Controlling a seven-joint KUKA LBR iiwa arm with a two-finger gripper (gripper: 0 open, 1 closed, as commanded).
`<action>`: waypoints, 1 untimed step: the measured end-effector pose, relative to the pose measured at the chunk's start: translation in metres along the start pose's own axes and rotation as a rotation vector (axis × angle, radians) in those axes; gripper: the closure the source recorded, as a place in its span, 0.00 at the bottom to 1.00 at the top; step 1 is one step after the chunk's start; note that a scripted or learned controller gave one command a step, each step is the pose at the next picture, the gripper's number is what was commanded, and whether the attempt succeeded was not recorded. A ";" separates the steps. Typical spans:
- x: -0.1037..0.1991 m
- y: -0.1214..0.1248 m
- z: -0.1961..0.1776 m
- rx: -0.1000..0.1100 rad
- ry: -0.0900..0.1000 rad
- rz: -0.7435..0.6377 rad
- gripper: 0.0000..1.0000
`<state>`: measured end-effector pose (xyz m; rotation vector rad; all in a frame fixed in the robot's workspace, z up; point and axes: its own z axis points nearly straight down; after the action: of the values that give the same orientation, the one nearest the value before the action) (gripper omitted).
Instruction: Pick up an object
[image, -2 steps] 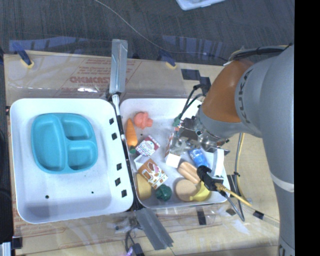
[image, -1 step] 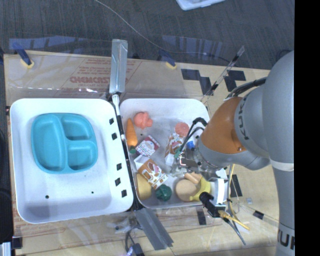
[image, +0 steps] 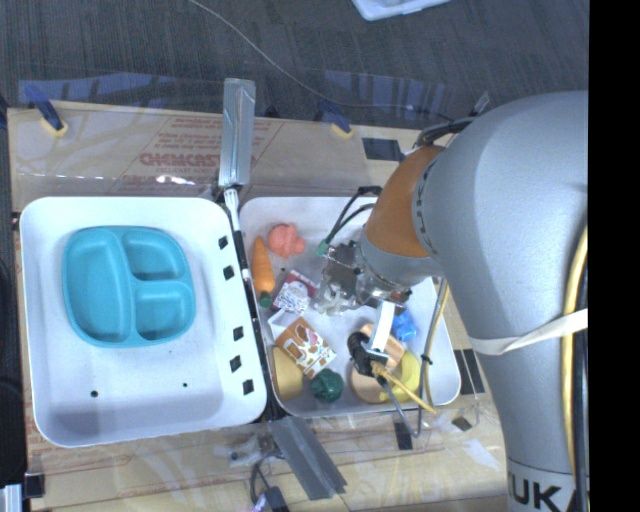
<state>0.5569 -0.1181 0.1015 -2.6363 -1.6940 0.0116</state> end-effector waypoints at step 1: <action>-0.037 -0.010 -0.110 -0.007 0.000 -0.231 0.00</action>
<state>0.5338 -0.1484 0.2121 -2.4277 -1.9895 0.0044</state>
